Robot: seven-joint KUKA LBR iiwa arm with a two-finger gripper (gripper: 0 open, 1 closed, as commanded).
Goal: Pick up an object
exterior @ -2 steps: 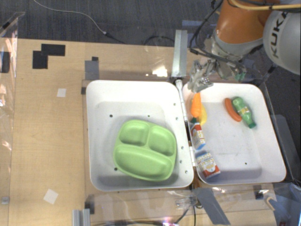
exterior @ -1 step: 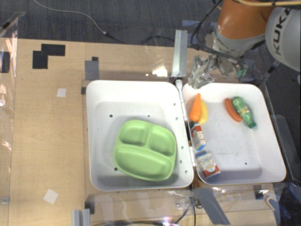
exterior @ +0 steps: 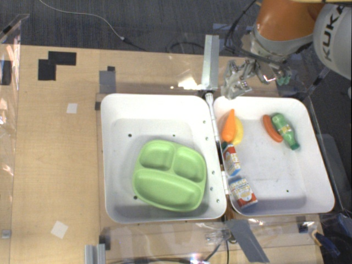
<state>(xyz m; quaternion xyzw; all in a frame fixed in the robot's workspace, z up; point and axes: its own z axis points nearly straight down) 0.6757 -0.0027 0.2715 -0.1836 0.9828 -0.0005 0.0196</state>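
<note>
Green three-compartment plate (exterior: 169, 175) lies flat in left bin (exterior: 115, 147).

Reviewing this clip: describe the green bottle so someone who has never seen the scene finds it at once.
Start at the right-hand white bin. Near its far right corner lies the small green plastic bottle, tilted, right beside an orange-red sausage-shaped toy. It is the only green item in that bin; the orange carrot-shaped toy and the cartons lie along the left wall.
</note>
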